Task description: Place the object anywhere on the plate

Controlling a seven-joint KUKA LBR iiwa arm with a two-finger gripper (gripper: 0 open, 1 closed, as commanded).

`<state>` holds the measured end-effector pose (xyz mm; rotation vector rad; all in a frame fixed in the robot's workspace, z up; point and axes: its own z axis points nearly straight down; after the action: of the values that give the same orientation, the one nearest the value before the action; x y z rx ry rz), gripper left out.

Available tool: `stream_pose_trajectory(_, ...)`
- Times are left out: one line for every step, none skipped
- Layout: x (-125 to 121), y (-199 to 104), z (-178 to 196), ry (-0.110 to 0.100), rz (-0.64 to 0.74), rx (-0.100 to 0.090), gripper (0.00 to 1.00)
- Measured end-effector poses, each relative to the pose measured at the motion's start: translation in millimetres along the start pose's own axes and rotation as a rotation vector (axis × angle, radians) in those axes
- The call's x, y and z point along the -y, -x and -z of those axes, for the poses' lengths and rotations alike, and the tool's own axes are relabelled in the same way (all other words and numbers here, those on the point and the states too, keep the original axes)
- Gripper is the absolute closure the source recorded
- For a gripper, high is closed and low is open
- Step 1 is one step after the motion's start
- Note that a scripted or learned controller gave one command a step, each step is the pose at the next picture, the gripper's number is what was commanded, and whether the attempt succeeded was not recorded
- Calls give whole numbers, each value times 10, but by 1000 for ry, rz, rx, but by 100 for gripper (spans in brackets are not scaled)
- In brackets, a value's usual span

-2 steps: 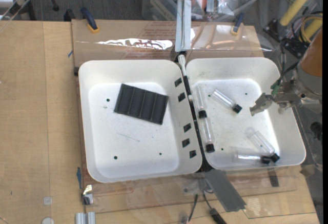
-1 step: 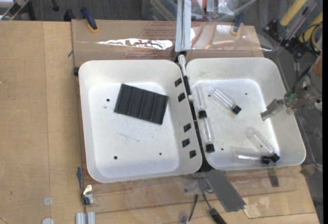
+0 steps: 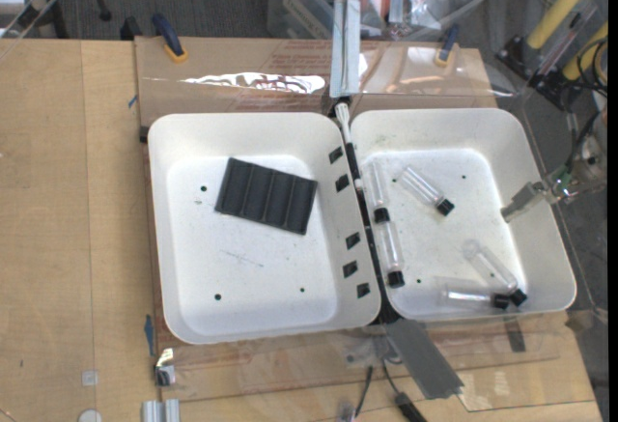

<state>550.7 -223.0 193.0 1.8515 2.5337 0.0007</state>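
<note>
Gripper at right bin's right edge, grip state unclear, 5 clear tubes lying left of it, dark ridged plate in left bin

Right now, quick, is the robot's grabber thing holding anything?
Tool: at the right edge of the right white bin, above its rim. Whether it is open or closed cannot be told; nothing is seen held in it.

I see the dark ribbed plate lying flat, slightly skewed, in the left bin; clear black-capped tubes lie scattered at its three o'clock in the right bin.
</note>
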Motion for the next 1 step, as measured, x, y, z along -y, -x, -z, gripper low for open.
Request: stream_pose_trajectory(-609, 199, 276, 1, 121, 1, 0)
